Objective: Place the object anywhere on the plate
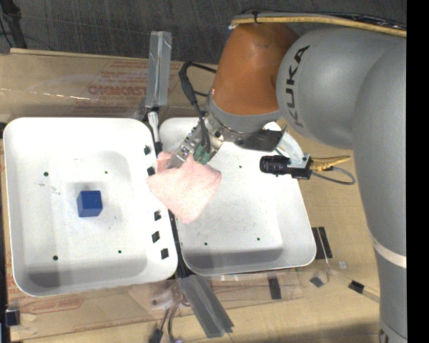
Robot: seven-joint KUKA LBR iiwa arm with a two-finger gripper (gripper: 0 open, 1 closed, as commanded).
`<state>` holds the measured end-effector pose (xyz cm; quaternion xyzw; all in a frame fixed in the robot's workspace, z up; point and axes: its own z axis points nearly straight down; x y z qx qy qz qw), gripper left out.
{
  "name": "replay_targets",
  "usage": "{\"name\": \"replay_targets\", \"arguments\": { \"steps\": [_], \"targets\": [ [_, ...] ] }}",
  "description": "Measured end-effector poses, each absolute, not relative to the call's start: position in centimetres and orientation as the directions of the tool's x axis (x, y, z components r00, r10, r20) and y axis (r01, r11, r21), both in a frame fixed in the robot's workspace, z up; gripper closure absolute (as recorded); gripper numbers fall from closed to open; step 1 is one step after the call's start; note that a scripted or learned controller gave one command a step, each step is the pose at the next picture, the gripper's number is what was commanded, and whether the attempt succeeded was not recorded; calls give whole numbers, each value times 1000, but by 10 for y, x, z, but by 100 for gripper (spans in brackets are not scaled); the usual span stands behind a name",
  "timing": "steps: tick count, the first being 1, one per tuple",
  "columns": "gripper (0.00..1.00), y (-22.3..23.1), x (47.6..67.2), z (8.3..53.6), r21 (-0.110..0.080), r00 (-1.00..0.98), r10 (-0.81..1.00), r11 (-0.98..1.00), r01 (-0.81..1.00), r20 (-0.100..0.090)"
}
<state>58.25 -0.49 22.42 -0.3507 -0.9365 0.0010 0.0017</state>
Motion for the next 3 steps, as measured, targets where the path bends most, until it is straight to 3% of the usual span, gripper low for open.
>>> {"name": "replay_targets", "arguments": {
  "steps": [1,2,3],
  "targets": [
    [100,39,553,216,-2,-951,308,951,308,4],
    [100,79,526,226,-1,-1000,-1,1000,-1,3],
    [0,79,526,226,-1,-1000,-1,1000,-1,3]
  ]
}}
